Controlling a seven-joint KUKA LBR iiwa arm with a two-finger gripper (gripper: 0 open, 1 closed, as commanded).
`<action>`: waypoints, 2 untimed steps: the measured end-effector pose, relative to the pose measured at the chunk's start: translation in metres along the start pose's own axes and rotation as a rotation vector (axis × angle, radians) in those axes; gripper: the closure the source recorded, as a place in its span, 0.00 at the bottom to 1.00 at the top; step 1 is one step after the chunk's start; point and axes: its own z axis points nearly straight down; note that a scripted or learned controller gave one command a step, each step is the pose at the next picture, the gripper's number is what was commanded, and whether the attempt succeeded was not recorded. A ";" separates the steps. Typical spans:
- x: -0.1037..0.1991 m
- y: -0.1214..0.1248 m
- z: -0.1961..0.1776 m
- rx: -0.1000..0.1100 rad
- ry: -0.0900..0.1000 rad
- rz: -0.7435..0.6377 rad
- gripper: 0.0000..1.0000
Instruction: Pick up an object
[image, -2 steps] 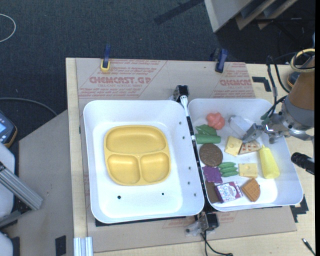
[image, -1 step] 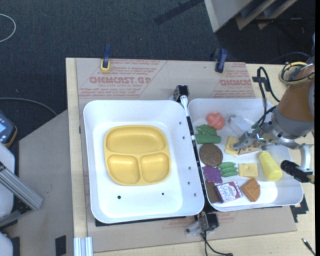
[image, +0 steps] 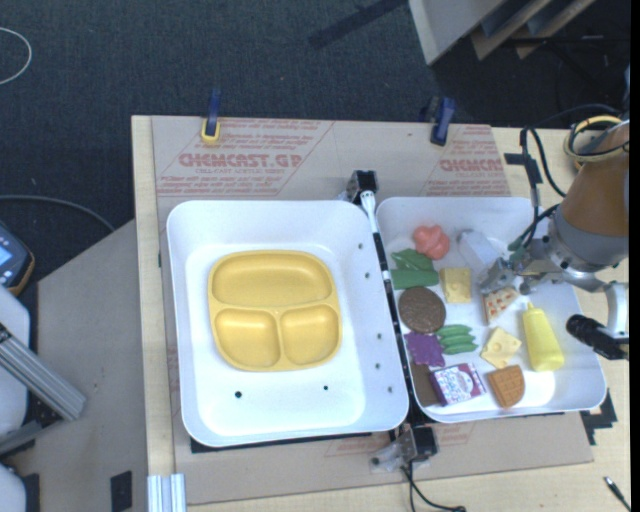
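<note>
gripper low over the toy food in the right bin

the gripper is down in the right bin, just above a cracker-like piece beside a pale yellow block. whether the claw is released or clenched i cannot tell. a yellow bottle lies near. the left bin holds a yellow divided tray.

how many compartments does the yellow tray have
3: one wide compartment across the far side, two smaller ones nearer the camera, left and right. The yellow tray sits in the left bin.
</note>
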 end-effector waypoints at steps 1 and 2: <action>-0.008 -0.005 -0.059 -0.001 -0.002 0.002 1.00; 0.000 -0.004 -0.107 -0.002 -0.002 -0.001 1.00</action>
